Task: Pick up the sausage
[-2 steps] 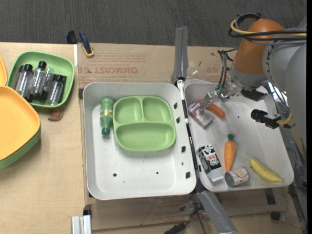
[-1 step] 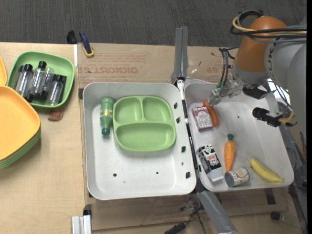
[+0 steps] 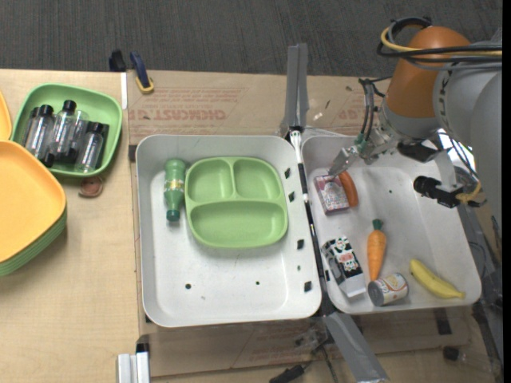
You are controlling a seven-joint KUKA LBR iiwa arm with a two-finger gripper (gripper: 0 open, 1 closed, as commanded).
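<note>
Up in the right white bin (image 3: 447,214), the sausage (image 3: 348,188) lies as a short, smooth, orange-red cylinder with rounded ends, its long axis running nearly up and down the view, upper end tipped slightly left. It rests against the right edge of a flat, glossy pink packet (image 3: 330,194). The tool (image 3: 345,159) hangs just above the sausage's upper end; whether it is released or clenched I cannot tell, and nothing is seen between its parts. Lower in the same bin are a tapered carrot (image 3: 375,249), a curved yellow banana (image 3: 435,281), a metal can (image 3: 388,290) on its side and a small boxy carton (image 3: 343,260). On the surface, the left bin (image 3: 223,294) holds a matte green divided plate (image 3: 236,201) and a green bottle (image 3: 174,188).
</note>
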